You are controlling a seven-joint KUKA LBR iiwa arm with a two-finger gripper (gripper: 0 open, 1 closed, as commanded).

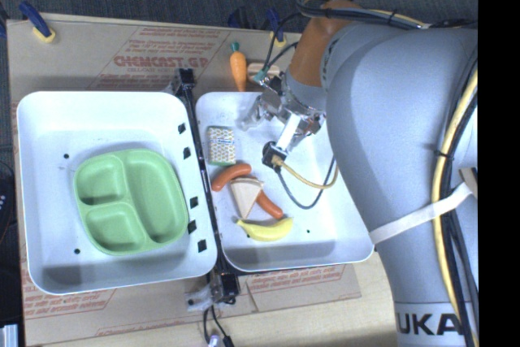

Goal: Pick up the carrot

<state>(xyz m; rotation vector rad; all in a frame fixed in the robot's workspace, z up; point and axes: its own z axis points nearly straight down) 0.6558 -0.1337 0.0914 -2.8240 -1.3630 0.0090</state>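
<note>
The carrot (237, 70), orange with a green top, lies on the cardboard just beyond the far rim of the right bin (325, 244), outside both bins. My gripper (258, 104) hangs over the far end of the right bin, a short way right of and nearer than the carrot, not touching it. Nothing shows held in the gripper.
The right bin holds a checked packet (221, 145), an orange-red sausage (231, 175), a pale wedge (246, 194), a second sausage (271, 206) and a banana (266, 230). In the left bin (36, 175) sits a green divided plate (130, 199). The arm covers the bin's right side.
</note>
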